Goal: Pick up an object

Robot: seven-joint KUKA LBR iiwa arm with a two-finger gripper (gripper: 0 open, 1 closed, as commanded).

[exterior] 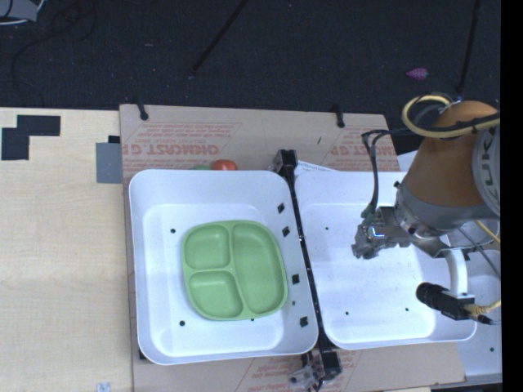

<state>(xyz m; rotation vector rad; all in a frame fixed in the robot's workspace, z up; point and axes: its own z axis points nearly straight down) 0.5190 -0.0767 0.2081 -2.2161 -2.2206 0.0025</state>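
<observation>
I see two white bins on the desk (65, 260) — the left bin (151, 194) holds a green divided plate (234, 269). My hand (369, 242) hovers over the right bin (343, 194); I cannot tell its grip state. A red object (223, 166) peeks behind the left bin.

Two shallow white bins sit side by side — the right bin (384, 317) lies under the gripper (369, 242), the left bin (155, 219) beside it. One green divided plate (234, 269) with three compartments — left of the gripper. One red object (223, 166) beyond the left bin's far rim.
</observation>
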